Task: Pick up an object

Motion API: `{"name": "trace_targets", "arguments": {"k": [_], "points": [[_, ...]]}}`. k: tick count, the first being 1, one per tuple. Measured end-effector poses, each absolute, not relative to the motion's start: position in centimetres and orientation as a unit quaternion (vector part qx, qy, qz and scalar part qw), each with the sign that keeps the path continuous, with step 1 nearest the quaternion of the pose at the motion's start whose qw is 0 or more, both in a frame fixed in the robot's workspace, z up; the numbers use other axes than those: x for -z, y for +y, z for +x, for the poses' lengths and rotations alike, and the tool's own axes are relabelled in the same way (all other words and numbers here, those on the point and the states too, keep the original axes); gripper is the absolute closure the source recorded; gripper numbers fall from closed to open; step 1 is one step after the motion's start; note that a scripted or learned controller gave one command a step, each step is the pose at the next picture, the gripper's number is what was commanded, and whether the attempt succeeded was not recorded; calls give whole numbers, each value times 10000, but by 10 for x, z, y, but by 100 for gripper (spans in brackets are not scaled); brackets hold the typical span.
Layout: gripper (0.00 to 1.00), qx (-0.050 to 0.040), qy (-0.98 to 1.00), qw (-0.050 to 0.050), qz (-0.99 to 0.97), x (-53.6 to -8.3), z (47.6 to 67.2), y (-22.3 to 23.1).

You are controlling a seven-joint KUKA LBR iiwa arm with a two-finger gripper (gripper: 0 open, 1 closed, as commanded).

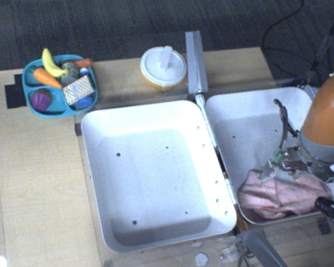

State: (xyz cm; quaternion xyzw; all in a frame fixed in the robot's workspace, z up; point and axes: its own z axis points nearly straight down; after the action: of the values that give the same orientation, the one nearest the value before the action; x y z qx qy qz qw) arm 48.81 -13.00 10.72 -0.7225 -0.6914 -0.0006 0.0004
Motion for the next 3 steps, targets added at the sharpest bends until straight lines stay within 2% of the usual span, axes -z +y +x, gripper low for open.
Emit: {"name": "trace_targets", "arguments": {"k": [1,2,3], "points": [[0,47,-7225,-75,-6913,-91,500,-86],[100,78,-7229,-105,-6909,-102,504,-85],[100,19,-8308,-32,-5565,-184,557,-55]]}}
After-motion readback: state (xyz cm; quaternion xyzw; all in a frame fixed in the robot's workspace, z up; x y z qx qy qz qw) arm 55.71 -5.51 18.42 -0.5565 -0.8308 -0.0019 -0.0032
